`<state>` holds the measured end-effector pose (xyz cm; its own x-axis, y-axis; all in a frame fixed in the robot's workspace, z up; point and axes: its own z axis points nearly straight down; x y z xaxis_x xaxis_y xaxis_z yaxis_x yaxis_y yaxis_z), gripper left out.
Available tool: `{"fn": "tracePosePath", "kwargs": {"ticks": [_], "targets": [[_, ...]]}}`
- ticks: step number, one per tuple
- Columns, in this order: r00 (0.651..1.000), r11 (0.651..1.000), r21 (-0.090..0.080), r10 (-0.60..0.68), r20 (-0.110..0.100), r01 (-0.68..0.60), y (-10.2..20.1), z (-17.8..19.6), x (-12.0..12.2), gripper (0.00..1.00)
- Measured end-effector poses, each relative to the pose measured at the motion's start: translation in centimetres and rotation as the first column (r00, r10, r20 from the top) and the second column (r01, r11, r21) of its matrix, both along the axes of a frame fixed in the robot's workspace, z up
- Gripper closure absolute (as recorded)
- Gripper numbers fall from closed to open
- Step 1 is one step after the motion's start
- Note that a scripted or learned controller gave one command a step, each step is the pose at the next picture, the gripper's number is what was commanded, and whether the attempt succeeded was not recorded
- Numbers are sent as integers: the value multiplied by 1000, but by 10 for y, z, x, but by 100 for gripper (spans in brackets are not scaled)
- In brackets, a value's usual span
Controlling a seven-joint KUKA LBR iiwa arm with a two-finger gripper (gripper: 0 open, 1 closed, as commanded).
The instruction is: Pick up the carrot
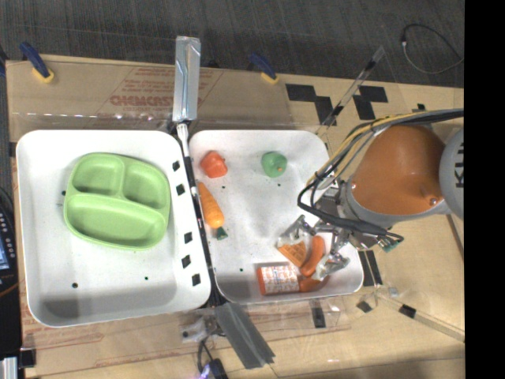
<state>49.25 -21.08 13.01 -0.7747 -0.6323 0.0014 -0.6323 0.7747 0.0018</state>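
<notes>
Camera view from above: two white bins sit side by side on the bench. The left bin (39,212) carries a green divided plate (118,200) near its middle. In the right bin (245,144), the carrot (210,206) lies along the left wall, about halfway down, its green stem end pointing toward the near edge — well apart from the gripper. A small red tomato-like piece (213,164) sits just behind it, and a green round fruit (274,163) rests toward the far edge. The gripper (318,251) hangs over the near right corner, above a clutter of a small can (277,277) and orange items (314,257). Whether its fingers are open or closed I cannot tell. Judging from this, the arm is at the wrong corner for the carrot.
</notes>
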Motion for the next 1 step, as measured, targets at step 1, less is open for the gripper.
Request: {"fn": "tracePosePath", "kwargs": {"ticks": [1], "targets": [[966,966,-5,259,16,-259,16,-33,4,0]]}}
